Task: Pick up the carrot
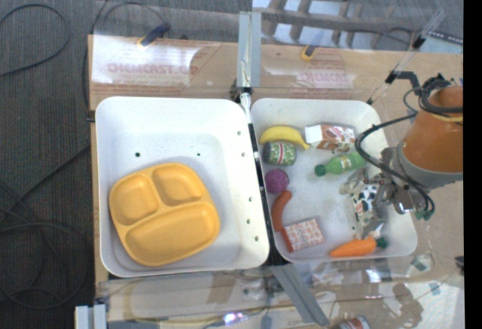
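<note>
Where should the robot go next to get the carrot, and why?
Probably a short move toward the bin's near edge, then down. The gripper hangs over the cow-patterned toy, and the carrot lies just beyond it, by the bin's near wall.

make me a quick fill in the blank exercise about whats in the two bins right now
1. The yellow divided plate lies in the ____ bin.
2. The carrot lies near the right bin's ____ edge, its green top towards the right.
3. The banana lies just above a ____ can.
4. The round fruit beside the sausage is ____ in colour.

Missing words: left; front; green; purple
</note>
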